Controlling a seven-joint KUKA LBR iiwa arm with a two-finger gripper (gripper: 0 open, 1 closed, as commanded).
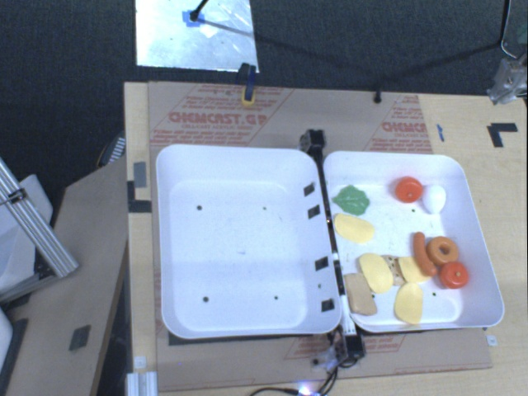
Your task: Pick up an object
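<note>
The right bin holds several toy foods. A green leafy piece lies near its left wall, with a yellow oval piece just below it. A red tomato and a white egg sit at the back. A sausage, a brown donut and a second red tomato lie at the right. More yellow pieces and a tan bread slice rest near the front.
The left bin sits beside the right one, joined by black clips. Both rest on a cardboard sheet. A shiny metal plate lies on the dark floor behind. An aluminium frame stands at the left.
</note>
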